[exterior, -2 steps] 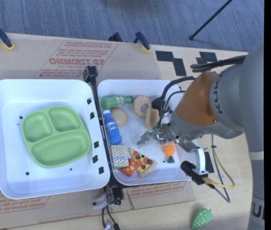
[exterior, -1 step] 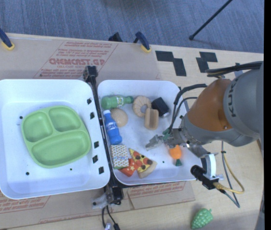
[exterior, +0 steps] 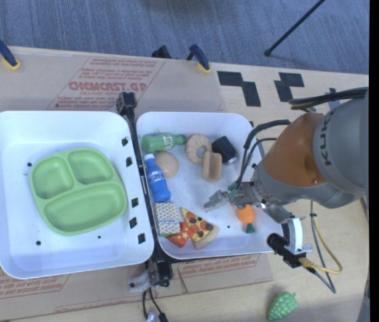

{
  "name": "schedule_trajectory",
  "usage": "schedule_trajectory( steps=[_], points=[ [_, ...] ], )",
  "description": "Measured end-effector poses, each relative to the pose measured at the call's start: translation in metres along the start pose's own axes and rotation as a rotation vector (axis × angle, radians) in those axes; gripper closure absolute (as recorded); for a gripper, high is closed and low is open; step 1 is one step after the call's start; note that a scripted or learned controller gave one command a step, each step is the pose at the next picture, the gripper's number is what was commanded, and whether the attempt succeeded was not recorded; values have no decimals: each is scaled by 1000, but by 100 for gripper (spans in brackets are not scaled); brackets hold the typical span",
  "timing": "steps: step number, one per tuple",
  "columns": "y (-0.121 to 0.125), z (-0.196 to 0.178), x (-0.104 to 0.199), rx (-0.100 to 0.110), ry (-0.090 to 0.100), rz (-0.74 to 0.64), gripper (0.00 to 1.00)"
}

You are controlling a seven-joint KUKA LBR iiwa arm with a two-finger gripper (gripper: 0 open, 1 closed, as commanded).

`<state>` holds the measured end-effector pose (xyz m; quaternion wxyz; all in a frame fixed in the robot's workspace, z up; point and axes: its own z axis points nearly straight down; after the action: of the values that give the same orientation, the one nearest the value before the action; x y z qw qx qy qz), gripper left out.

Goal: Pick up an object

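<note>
My gripper (exterior: 221, 199) hangs low over the right bin (exterior: 236, 123), near its right-hand middle. Just right of it and slightly nearer lies a small orange carrot (exterior: 245, 215), not visibly held. A pizza slice (exterior: 200, 231) lies in front of the gripper, beside a checkered box (exterior: 168, 215). Further back are a tan block (exterior: 210, 166), a ring-shaped bagel (exterior: 196, 146), a black piece (exterior: 225, 149), a green bottle (exterior: 162, 141), a blue bottle (exterior: 155, 178) and a round tan item (exterior: 168, 164). The arm's wrist hides the bin's right wall.
The left bin (exterior: 8, 133) holds a green divided plate (exterior: 78, 190). A green grape bunch (exterior: 282, 305) lies on the bench outside the bins, at the front right. Cables loop around the wrist. Clamps sit along the bench's far edge.
</note>
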<state>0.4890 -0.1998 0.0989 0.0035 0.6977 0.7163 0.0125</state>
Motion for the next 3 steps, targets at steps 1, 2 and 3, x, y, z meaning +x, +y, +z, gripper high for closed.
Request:
schedule_trajectory(
  steps=[1,2,3],
  points=[
    [0,0,0,-1,0,1,0],
    [0,0,0,-1,0,1,0],
    [0,0,0,-1,0,1,0]
  ],
)
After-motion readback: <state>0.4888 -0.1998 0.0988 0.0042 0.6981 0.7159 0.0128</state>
